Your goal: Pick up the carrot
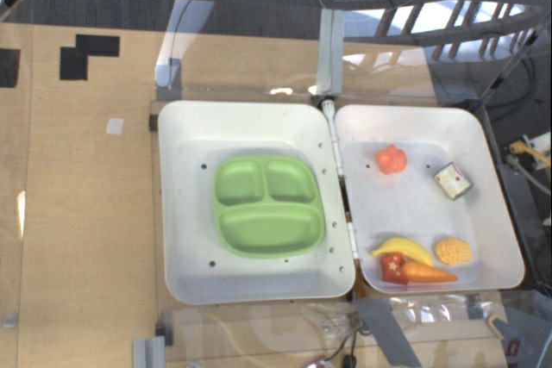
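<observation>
Desk: light wood-grain top, with black block markings near its far left edge and a small pale square patch further in. Two shallow white bins sit directly on it, side by side, inner rims touching. Left bin lies toward the desk's centre; right bin reaches to the desk's right side.

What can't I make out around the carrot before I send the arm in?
- Strawberry: partly covered by the banana and carrot in the camera view; whether it would come along can't be told.
- Carrot's underside: it lies close to the right bin's near wall; the gap can't be told.
- Small box: its print is too small to read.
</observation>
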